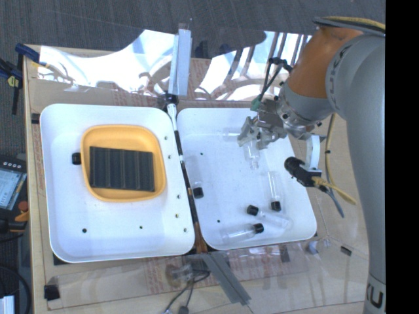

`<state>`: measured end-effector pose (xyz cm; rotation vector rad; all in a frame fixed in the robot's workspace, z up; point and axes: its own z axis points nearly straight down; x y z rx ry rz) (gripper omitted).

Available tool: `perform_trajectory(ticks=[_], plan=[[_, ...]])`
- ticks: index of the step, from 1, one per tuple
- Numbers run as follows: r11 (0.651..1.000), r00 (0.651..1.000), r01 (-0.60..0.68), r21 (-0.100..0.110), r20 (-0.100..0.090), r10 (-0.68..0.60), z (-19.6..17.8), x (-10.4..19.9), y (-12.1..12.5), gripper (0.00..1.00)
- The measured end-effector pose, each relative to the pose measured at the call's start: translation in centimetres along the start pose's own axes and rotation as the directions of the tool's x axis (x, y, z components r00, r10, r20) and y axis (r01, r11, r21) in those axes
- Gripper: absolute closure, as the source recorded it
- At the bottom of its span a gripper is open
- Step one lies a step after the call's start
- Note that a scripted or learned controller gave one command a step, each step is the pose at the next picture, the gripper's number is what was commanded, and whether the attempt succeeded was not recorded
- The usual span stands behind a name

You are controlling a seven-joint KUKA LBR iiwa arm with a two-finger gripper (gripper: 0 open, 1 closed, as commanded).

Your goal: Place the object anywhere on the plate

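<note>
Clear plastic tubes with black caps lie in the right white bin [298,221]: one upright-running tube [273,187] just below the gripper [254,139], two more [243,229] lower down. The nearest tube's long axis runs toward the bin's near edge. Whether the jaws are parted or closed, I cannot tell. The yellow plate with its dark ribbed insert [123,162] sits well apart, in the left white bin [59,208].

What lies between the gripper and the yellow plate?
In the camera view, between the gripper and the yellow plate lie bare floor of the right bin and the two bins' adjoining rims.
</note>
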<state>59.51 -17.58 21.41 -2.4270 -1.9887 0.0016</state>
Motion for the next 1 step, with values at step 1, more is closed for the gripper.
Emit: perform_trajectory(ticks=[1], plan=[[1.000, 1.000, 0.000, 0.000, 0.000, 0.000, 0.00, 0.00, 0.00, 0.00]])
